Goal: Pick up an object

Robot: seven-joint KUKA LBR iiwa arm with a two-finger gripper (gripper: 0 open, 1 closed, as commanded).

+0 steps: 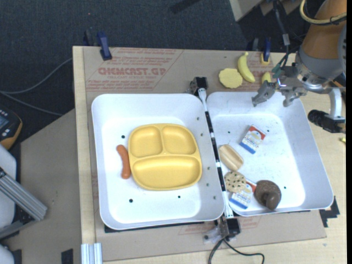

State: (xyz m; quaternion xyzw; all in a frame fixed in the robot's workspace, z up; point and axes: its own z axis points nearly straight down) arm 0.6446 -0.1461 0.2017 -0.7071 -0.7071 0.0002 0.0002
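**Claw spread above the right bin's far edge**

The claw point(274, 94) hangs released, grasping nothing. In the right bin point(311, 169), a carton point(252, 139) lies mid-floor, a bun point(231, 157) by the left wall, a brown ball point(268, 193) near the front edge.

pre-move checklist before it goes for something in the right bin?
1. Fingers spread: ok, the gripper is open with nothing between them.
2. Gripper over the right bin: ok, it hangs at the far rim.
3. Gripper above a target: not ok, the small carton lies nearer the camera.
4. Carton free to grasp: ok, it lies apart from the bread roll.
5. Near corner crowded: not ok, the cookie and brown round object sit close together.
6. Depth of fingers above the bin floor: cannot tell.
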